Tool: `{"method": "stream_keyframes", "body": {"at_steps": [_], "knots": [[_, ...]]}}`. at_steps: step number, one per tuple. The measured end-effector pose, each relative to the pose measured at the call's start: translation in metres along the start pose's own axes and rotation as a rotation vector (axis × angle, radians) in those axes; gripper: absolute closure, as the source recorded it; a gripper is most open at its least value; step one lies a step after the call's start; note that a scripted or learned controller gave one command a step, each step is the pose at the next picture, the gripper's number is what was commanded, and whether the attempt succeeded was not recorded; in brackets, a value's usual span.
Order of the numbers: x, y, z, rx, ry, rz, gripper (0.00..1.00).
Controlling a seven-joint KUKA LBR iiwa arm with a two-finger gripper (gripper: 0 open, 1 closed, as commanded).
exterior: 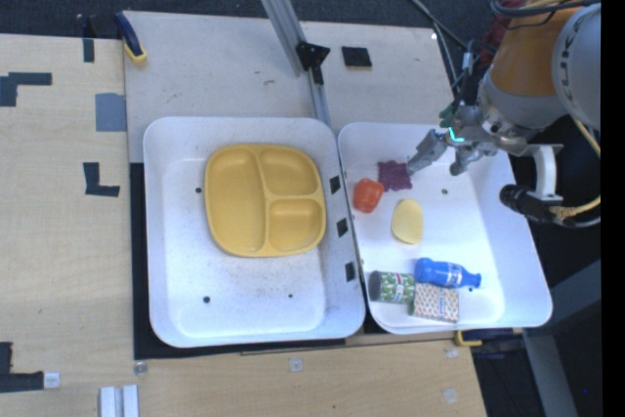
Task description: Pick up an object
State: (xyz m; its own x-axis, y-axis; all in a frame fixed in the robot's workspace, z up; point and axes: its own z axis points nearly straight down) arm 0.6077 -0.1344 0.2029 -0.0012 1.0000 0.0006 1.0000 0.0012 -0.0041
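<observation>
The right bin (508, 249) holds a purple lump (395, 175), an orange-red piece (367, 195), a pale yellow piece (407, 221), a blue bottle (446, 273), a green packet (395, 287) and a patterned packet (436, 304). My gripper (443, 157) hangs over the bin's upper part, just right of the purple lump. Its two fingers stand apart, one (426, 151) reaching toward the purple lump, the other (461, 161) to the right. Nothing sits between them.
The left bin (166, 239) carries a yellow divided plate (266, 199). A slanted metal bar (283, 5) runs down to the gap between the bins. Cables cross the dark floor at the top. A blue and yellow clamp (130, 36) sits at the bench's upper left.
</observation>
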Motion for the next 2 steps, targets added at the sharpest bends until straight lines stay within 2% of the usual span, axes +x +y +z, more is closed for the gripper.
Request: {"method": "stream_keyframes", "body": {"at_steps": [1, 2], "knots": [[0.000, 0.001, -0.001, -0.003, 0.000, 0.000, 0.00], [-0.009, 0.003, 0.050, 0.002, -0.001, 0.001, 0.00]]}}
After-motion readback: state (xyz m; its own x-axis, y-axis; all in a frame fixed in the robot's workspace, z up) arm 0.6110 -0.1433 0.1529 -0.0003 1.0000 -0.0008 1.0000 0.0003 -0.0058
